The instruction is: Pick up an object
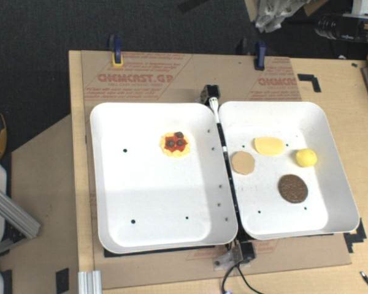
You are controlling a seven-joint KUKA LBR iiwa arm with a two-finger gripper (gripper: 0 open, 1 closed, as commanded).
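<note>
In the left bin (pixel 110 188) lies a small yellow piece with red and dark toppings (pixel 175 144), toward the far middle. The right bin (pixel 331 201) holds a pale yellow oval (pixel 268 146), a tan round disc (pixel 243 163), a yellow ball (pixel 306 158) and a dark brown cookie (pixel 292 188). My gripper (pixel 271 18) hangs high at the top of the view, beyond the far edge of the bench and well clear of both bins. Nothing hangs below it.
Both bins sit on a brown board (pixel 80 164). Two blue clamps (pixel 116 48) (pixel 260 54) hold the board's far edge. A black bracket (pixel 210 94) sits between the bins at the back. Cables trail off the front edge (pixel 236 268).
</note>
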